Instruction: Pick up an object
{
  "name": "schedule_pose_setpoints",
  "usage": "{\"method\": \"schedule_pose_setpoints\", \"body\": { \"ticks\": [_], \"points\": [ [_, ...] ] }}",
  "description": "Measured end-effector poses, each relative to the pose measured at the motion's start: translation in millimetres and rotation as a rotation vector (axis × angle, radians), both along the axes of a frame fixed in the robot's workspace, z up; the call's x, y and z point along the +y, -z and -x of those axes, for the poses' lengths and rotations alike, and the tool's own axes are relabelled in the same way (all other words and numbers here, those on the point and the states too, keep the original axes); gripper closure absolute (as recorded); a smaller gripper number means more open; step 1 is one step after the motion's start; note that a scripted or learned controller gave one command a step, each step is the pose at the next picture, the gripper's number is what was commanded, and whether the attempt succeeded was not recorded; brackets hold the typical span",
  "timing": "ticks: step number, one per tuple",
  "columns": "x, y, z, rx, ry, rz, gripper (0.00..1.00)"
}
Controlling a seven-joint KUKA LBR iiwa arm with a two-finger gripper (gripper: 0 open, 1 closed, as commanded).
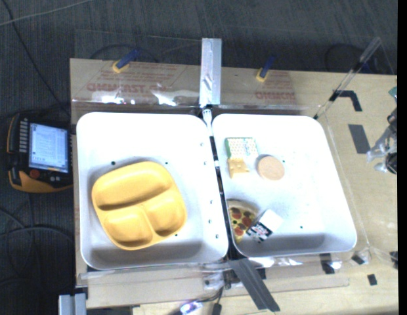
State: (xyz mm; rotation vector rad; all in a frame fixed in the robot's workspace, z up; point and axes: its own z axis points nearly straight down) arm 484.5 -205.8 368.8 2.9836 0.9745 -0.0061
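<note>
Left bin [92, 126]: we see a yellow tray [138, 203].
Right bin [315, 176]: cookie [271, 168], cheese [238, 167], green box [241, 147], pizza [241, 217], small card [264, 226].
Pincer: can't tell.

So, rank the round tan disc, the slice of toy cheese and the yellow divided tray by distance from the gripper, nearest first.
Measured from the gripper at the camera view's right edge:
1. Round tan disc, middle of right bin.
2. Toy cheese slice, just left of the disc.
3. Yellow divided tray, in left bin.
</note>
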Motion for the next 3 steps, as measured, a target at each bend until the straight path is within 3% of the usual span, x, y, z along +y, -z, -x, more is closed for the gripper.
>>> {"method": "schedule_pose_setpoints", "body": {
  "ticks": [1,2,3],
  "points": [
    [-18.0,88.9,-26.6,0.003,0.216,-0.001,1.00],
    [-17.9,97.0,0.8,0.002,0.407,-0.002,1.00],
    [-16.7,250.8,2.1,0.004,0.429,-0.005,1.00]
  ]
}}
